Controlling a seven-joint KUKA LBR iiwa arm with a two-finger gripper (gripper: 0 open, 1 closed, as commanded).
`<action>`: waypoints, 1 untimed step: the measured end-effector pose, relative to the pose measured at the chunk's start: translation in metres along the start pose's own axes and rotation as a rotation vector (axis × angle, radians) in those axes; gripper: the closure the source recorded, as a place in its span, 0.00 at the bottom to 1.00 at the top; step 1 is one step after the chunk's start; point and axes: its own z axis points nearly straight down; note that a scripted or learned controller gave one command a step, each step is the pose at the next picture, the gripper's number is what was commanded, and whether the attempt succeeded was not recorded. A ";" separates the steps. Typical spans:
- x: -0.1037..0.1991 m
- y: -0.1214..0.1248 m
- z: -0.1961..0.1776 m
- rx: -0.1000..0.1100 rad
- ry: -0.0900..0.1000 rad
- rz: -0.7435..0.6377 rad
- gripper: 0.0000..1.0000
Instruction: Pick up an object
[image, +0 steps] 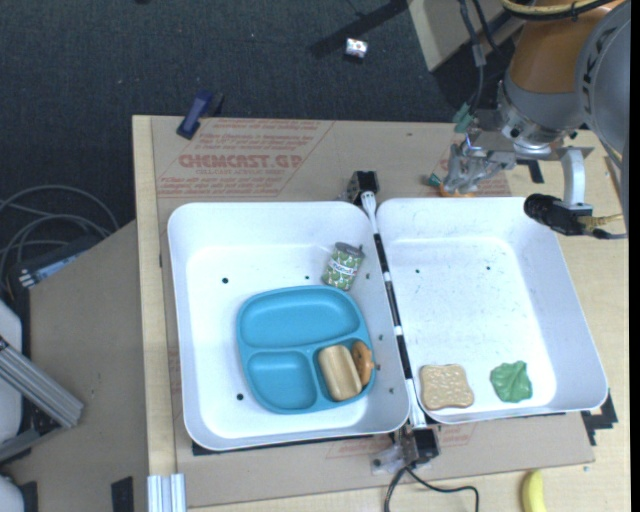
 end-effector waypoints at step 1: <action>0.000 0.000 0.000 0.001 0.000 0.001 0.00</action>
